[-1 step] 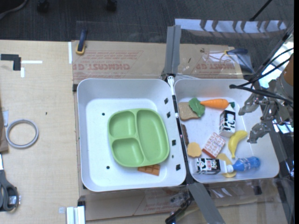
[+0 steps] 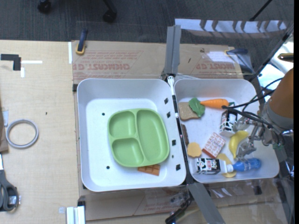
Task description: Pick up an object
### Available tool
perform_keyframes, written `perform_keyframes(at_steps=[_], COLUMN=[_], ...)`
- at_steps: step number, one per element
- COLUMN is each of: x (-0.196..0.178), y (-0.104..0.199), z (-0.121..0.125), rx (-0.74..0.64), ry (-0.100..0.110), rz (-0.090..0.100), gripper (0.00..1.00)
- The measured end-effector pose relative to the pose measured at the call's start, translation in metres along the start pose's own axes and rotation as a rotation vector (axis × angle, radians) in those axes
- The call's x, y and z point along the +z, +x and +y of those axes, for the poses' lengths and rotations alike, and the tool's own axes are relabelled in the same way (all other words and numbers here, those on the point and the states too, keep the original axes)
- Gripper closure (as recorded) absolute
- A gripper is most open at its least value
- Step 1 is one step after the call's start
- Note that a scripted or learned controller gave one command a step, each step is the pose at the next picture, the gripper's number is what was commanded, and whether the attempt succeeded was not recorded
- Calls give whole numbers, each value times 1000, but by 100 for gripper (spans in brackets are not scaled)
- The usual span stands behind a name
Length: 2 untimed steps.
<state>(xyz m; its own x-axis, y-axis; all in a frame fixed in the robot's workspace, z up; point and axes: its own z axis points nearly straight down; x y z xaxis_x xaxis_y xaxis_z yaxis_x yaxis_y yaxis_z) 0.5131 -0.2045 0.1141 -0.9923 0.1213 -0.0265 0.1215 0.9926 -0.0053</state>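
Observation:
The right bin [image 2: 264, 171] holds several toy foods. An orange carrot [image 2: 214, 103] lies at the back beside a green leaf [image 2: 196, 107] and a bread slice [image 2: 187, 112]. A yellow banana [image 2: 235, 142] lies near the middle right, next to a red-and-white packet [image 2: 214, 145]. A blue bottle [image 2: 246, 165] and a black-and-white carton [image 2: 208, 165] lie along the front wall. An orange disc [image 2: 194, 149] lies left of the packet. My gripper [image 2: 246, 144] hangs low over the banana's right side, just above the blue bottle. A cow-print carton [image 2: 227, 122] stands behind it.
The left bin [image 2: 88, 139] carries a green divided plate [image 2: 138, 137] with a brown waffle piece [image 2: 150, 170] at its front edge. A grey tape ring [image 2: 20, 133] lies on the wooden bench at the left. Cables run from the arm across the right bin's far corner.

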Motion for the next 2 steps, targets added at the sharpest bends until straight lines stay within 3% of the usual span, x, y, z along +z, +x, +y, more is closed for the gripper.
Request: perform_keyframes(at_steps=[1,2], x=[7,23], y=[-42,-130], z=[60,85], rx=[81,245], ry=[-1,-2], rz=[-11,21], gripper=[0,0])
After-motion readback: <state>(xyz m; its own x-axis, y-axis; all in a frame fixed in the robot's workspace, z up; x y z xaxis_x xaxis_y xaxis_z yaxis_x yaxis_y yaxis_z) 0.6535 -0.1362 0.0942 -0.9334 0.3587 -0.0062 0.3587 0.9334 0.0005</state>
